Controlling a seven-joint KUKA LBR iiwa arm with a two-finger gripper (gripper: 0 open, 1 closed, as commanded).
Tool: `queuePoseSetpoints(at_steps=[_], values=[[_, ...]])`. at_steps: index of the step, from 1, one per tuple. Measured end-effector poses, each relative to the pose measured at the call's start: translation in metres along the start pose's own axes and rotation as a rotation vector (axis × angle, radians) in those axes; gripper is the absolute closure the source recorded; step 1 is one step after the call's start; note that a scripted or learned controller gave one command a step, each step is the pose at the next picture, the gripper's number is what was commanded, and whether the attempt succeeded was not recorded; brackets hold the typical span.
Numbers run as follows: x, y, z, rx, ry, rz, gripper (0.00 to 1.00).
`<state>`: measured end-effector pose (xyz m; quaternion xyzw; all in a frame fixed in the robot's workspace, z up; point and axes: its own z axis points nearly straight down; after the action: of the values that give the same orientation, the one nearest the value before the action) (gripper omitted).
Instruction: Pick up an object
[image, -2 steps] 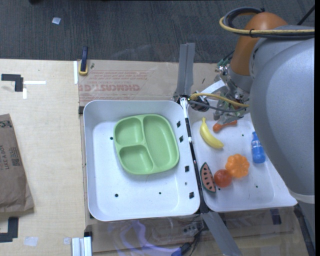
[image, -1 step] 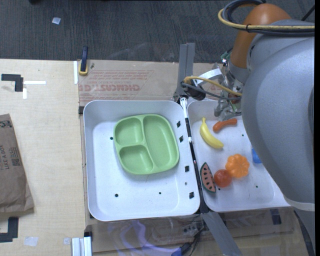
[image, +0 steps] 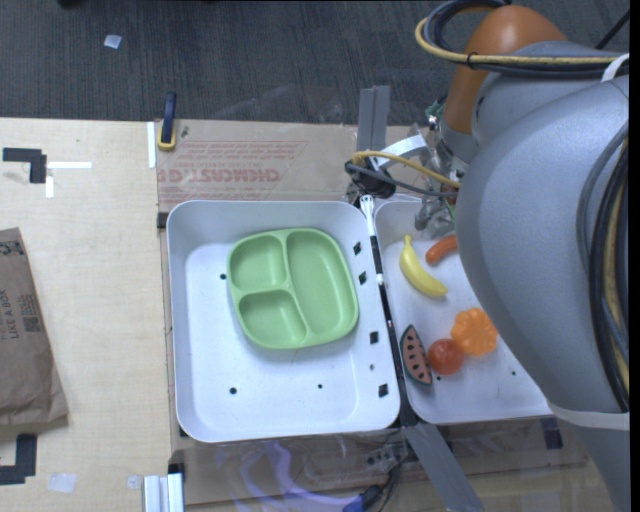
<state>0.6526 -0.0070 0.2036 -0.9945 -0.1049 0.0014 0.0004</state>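
Camera view puts my gripper (image: 437, 212) low over the far end of the right bin (image: 480, 400), just above the small orange carrot-like piece (image: 441, 249), and whether it is parted or closed I cannot tell. That piece lies beside the banana (image: 421, 270). It looks like light, stiff, smooth plastic, so I judge a pinch across its narrow middle safest against slipping.
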Motion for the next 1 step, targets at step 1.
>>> queuePoseSetpoints(at_steps=[1], values=[[-0.0012, -0.0281, -0.0373, -0.001, 0.000, 0.013, 1.00]])
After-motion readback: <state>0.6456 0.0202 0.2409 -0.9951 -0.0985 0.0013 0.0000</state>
